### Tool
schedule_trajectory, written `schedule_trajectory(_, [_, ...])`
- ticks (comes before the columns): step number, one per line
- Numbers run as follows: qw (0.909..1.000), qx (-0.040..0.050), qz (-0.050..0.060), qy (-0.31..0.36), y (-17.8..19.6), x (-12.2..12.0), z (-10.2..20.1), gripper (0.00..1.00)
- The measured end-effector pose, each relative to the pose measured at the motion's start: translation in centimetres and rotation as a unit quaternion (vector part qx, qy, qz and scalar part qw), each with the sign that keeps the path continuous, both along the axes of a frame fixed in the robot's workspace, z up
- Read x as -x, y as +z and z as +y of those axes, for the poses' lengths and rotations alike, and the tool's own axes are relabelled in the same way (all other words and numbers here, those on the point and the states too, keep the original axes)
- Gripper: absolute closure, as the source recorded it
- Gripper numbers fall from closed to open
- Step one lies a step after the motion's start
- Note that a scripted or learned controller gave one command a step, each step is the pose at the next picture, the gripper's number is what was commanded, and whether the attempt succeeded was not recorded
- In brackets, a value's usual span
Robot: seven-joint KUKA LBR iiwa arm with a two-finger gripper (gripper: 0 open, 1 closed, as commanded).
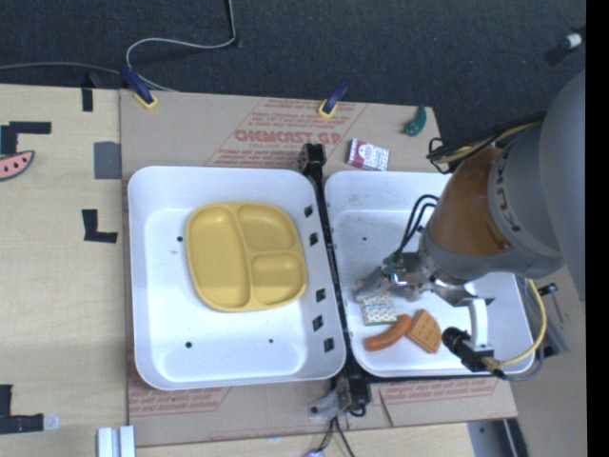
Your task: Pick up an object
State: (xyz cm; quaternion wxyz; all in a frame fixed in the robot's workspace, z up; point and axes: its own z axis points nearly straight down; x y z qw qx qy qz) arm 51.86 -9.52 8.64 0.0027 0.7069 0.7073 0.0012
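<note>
Waffle piece (378,308) lies flat in right bin (366,203), directly under gripper (392,279), hot dog (387,334) and cracker (424,331) just beyond toward the near wall; finger state: cannot tell from this slant.

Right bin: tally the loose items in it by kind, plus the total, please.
Orange hot dog toy: 1
Tan waffle-like piece: 1
Pale patterned cracker-like piece: 1
Total: 3, all near the front of the right bin, beside the tool.
</note>
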Motion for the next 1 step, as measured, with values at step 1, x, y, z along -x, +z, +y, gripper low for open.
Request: schedule_trajectory(1, [1.0,-0.0003,0.0,0.0,-0.02,-5.62,-0.66,0.0])
